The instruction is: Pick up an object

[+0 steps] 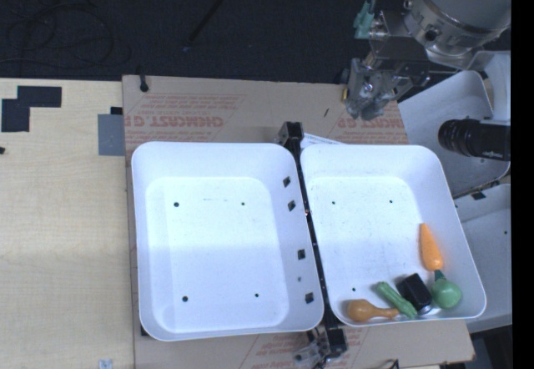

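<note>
The right bin (367, 160) holds a cluster of small objects in its front right corner: an orange carrot-shaped piece (430, 248), a black block (415, 290), a green stick (395, 299), a green round piece (446, 293) and a tan gourd-shaped piece (368, 310). My gripper (365, 100) hangs beyond the far edge of the right bin, over the cardboard, well away from the objects. Nothing shows between its fingers.
The left bin (146, 167) sits beside the right one, joined by a black clip strip (302, 217). Both rest on a cardboard sheet (217, 113) on a wooden bench. A black cylinder (471, 139) sticks out at the right.
</note>
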Robot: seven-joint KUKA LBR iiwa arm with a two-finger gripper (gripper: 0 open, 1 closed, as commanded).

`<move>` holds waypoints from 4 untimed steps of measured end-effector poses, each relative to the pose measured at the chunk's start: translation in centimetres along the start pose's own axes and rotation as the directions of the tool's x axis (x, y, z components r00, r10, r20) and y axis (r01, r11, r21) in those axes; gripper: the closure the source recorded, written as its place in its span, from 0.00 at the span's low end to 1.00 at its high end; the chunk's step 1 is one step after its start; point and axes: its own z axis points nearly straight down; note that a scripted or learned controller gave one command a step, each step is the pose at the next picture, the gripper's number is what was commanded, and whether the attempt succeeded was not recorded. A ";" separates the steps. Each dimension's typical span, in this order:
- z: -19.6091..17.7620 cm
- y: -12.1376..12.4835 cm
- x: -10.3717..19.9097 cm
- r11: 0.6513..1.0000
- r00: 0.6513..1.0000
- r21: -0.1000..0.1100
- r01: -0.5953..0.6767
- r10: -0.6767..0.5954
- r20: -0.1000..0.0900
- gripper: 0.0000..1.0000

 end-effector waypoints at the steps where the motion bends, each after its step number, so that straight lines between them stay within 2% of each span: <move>1: 0.0 4.1 9.9 1.000 1.000 0.000 0.003 -0.003 -0.001 1.00; 2: 0.0 6.9 15.9 1.000 1.000 0.001 -0.001 0.001 0.000 1.00; 4: -1.9 6.8 15.9 1.000 1.000 0.009 0.005 -0.005 0.006 1.00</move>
